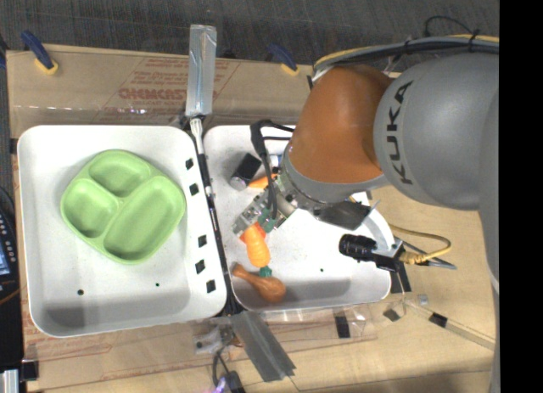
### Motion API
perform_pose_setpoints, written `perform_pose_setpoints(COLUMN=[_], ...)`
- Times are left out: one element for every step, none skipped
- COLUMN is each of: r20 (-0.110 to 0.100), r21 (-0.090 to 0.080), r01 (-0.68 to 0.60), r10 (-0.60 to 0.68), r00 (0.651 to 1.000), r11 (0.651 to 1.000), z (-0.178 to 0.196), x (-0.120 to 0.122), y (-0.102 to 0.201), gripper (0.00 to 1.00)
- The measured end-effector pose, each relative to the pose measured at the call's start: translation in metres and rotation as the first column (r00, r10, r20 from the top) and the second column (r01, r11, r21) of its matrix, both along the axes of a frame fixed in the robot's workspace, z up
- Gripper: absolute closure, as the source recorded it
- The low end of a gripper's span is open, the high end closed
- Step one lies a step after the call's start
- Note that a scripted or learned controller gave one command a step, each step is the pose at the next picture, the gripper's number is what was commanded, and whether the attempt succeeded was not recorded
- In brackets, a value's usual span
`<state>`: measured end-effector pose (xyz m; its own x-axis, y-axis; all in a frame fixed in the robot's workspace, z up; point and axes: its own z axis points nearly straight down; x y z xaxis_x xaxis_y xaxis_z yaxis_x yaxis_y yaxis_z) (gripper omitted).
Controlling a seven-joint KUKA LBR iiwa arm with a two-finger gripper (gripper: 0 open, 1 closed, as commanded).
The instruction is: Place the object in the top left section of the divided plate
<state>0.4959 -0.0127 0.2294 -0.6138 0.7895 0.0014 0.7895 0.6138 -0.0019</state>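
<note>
Lying beneath gripper (pixel 261 217) (grip state unclear), orange carrot (pixel 255 247), long axis near-vertical in view

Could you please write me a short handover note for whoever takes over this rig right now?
Gripper: down in the right bin, right above the toy carrot; whether its fingers are open or shut cannot be told from this view, so do not assume a grasp.
Things: the carrot lies on the right bin's floor, with a brown toy drumstick just below it near the bin's front wall. The green divided plate sits in the left bin.
Done: nothing placed yet.
Left: secure the object, carry it across to the left bin, and set it in the plate's top left section.
</note>
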Motion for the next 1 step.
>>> perform_pose_setpoints(r20=[0.001], r21=[-0.001], r01=[0.145], r10=[-0.145], r00=[0.989], r11=[0.989], z=[0.0144], x=[-0.0188], y=[-0.0344], gripper=[1.00])
